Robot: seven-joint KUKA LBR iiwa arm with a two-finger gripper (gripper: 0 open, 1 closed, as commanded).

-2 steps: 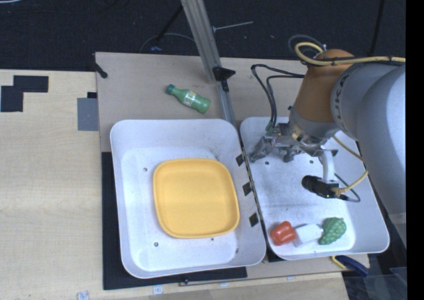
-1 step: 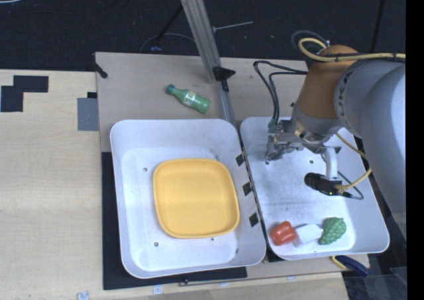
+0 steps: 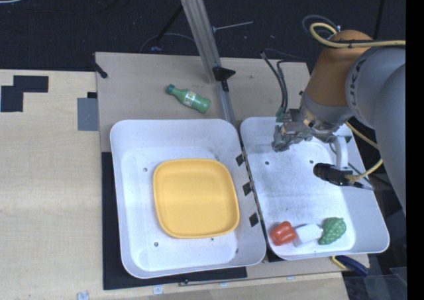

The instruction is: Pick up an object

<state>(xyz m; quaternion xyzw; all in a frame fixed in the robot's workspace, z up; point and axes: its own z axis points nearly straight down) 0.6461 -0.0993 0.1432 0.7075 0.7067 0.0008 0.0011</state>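
Observation:
In the right bin [image 3: 291, 186] three small objects lie near the front edge: a red pepper-like piece [image 3: 283, 232], a white block [image 3: 309, 234] and a green broccoli-like piece [image 3: 332, 230]. My gripper [image 3: 283, 141] hangs over the back of that bin, well behind those objects, with nothing visible between its fingers. A yellow square plate [image 3: 195, 197] fills the middle of the left bin [image 3: 132, 159].
A green bottle [image 3: 189, 98] lies on the bench behind the left bin. An aluminium post [image 3: 205, 30] rises at a slant behind the bins. A black cable part [image 3: 331, 174] of the arm hangs over the right bin's right side.

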